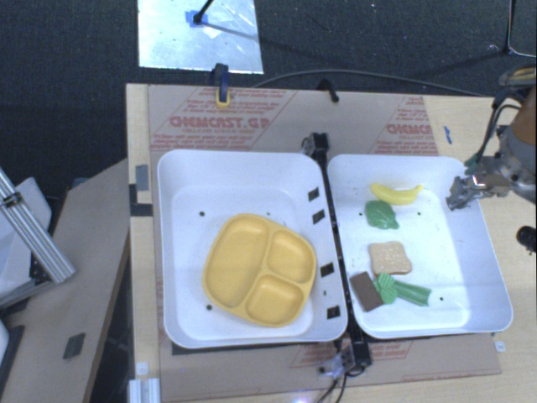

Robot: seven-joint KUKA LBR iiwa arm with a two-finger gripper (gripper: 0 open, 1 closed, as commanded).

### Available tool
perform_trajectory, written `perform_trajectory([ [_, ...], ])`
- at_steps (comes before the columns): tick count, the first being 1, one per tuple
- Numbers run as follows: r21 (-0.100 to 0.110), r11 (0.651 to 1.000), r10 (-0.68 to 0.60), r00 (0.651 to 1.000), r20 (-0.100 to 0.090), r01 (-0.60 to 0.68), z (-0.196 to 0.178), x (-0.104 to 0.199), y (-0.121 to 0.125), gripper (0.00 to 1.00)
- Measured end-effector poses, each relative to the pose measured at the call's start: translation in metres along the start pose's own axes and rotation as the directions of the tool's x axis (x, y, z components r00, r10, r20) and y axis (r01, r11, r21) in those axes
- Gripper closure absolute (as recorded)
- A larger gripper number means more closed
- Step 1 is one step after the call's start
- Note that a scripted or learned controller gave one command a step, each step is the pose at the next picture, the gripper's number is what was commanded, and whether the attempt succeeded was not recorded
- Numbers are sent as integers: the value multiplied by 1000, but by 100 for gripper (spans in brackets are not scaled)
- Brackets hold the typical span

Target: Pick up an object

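Observation:
The right bin (478,250) holds a yellow banana (396,193), a green leafy piece (381,215), a tan slice of toast (389,259), a brown block (365,291) and a green stalk-shaped vegetable (403,291). My gripper (461,193) hangs at the bin's far right rim, to the right of the banana and apart from it. Nothing shows between its fingers.
The left bin (180,225) holds a yellow three-compartment tray (260,269). A black clip strip (329,242) runs between the bins. Cardboard lies under both bins, with a clamp (221,85) at its far edge. An aluminium rail (33,233) sits at the left.

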State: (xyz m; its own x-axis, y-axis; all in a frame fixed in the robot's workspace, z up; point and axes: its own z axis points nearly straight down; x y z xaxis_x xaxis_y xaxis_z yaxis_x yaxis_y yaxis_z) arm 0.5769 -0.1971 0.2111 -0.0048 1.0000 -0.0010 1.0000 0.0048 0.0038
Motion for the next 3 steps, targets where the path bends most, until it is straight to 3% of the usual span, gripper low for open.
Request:
perform_trajectory([
  [2,1,1000,-5,1000,-3,5,-23,106,25,100],
  [3,2,1000,-3,1000,-1,3,-21,154,26,100],
])
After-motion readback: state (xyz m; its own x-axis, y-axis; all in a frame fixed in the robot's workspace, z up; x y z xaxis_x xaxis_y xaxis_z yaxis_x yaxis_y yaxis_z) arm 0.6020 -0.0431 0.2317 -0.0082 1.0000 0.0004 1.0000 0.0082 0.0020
